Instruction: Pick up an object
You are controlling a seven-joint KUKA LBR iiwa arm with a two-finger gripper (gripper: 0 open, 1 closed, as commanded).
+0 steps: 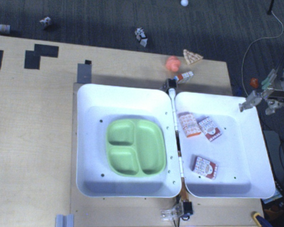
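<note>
While the two-finger metal gripper (258, 99) hangs over the right white bin's (245, 186) far right corner, jaw state cannot be told. Left and nearer from it, inside that bin: two small red-and-white cartons (188, 124) (209, 128) touching, a third (205, 167) apart. Well left, green three-compartment plastic tray (135, 146) in left white bin (88, 131).
</note>
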